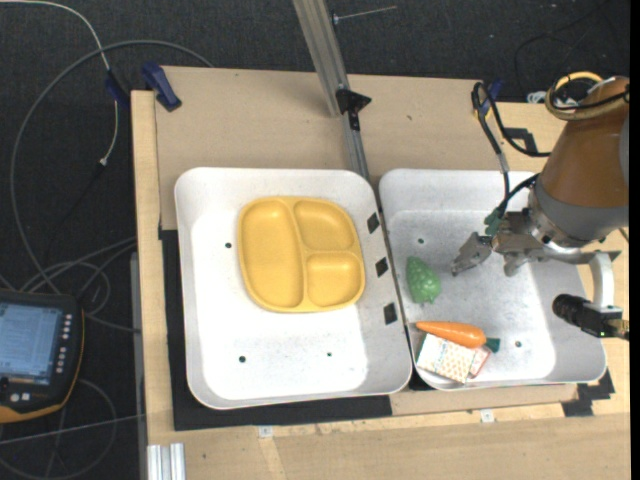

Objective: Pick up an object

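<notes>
while the gripper (492,255) hangs with fingers spread and nothing between them, the green object (423,280) lies just left of it, the carrot (452,333) lower.

Arm (590,158) cut off at right edge; tablet (35,353) cropped left.

You've got the gripper (492,256) open over the right bin (520,193), w/ green lump (423,281), carrot (455,333) nearby; yellow tray (299,253) in left bin (205,298).
</notes>
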Controlling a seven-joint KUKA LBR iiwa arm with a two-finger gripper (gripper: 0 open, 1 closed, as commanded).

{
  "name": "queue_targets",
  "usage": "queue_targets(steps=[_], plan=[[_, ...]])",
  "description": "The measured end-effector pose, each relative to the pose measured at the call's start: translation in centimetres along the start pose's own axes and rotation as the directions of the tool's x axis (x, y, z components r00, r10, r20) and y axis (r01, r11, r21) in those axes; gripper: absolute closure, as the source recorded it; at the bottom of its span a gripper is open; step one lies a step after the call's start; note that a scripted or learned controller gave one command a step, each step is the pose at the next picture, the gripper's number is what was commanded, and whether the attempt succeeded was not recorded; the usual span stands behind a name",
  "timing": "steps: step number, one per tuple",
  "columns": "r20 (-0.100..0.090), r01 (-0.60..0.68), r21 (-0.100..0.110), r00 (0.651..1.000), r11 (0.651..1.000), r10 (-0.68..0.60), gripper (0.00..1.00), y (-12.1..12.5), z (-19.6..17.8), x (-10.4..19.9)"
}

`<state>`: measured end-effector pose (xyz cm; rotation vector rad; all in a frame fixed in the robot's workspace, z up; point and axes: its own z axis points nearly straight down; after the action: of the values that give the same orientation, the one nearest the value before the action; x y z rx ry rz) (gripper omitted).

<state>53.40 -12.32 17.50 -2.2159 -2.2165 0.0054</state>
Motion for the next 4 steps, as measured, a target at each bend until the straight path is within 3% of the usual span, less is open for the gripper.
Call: queue_targets(steps=[2,3,4], plan=[[0.000,0.000,0.000,1.000,1.000,0.000,0.00,0.1,8.5,-0.2],[0.001,0.000,-0.008,1.000,1.000,0.000,1.00,0.3,7.1,-0.2],[0.004,0.002,-0.014,1.000,1.000,-0.002,1.00,0.2,1.6,0.9]])
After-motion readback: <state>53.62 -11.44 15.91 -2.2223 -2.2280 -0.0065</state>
